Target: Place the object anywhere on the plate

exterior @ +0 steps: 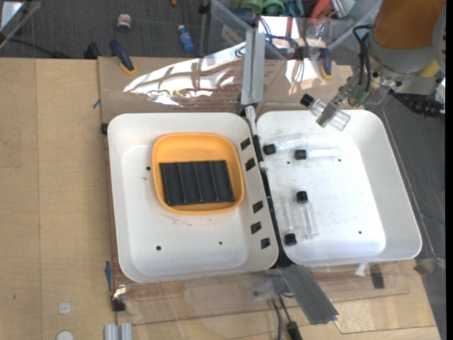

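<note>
I am carrying a clear plastic vial [331, 114] pinched in the hand [338, 107], light, stiff and slippery, best gripped mid-barrel, with the orange plate [161, 149] waiting well off to its left.

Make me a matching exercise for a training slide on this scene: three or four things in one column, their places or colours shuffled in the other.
Things:
1. orange plate
2. black ridged block
3. clear tube
4. clear vials

Places:
A. lying in the right bin
B. at the gripper, above the right bin's far edge
C. in the left bin
D. on the plate

Pairs: 1-C, 2-D, 3-B, 4-A
</note>
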### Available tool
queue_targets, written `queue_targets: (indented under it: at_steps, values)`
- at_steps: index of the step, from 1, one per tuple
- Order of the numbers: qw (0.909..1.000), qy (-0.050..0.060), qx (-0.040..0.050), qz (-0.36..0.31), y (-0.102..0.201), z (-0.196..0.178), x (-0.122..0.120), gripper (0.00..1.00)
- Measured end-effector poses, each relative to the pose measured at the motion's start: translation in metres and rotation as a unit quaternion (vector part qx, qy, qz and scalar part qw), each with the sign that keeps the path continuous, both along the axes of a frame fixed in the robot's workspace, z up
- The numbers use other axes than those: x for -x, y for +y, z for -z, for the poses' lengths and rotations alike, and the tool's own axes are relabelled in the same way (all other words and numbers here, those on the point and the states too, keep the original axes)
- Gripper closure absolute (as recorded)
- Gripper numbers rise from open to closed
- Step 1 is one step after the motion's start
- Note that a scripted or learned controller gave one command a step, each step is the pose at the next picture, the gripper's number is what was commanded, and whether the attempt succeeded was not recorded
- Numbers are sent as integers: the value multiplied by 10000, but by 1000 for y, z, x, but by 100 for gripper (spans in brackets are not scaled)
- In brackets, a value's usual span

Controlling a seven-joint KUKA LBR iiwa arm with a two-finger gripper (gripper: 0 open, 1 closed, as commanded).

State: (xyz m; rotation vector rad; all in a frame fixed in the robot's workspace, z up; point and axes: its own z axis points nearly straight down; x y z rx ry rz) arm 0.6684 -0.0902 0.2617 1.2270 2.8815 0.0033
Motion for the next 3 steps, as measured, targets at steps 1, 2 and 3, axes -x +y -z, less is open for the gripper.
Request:
queue_targets:
  at_steps: [1, 2, 3]
  values:
    - [9934, 7, 6, -1144, -2, -12, 8, 100]
    - [9847, -4, 16, -1740, -24, -22, 9, 100]
    - [9817, -4, 22, -1904, -47, -31, 8, 100]
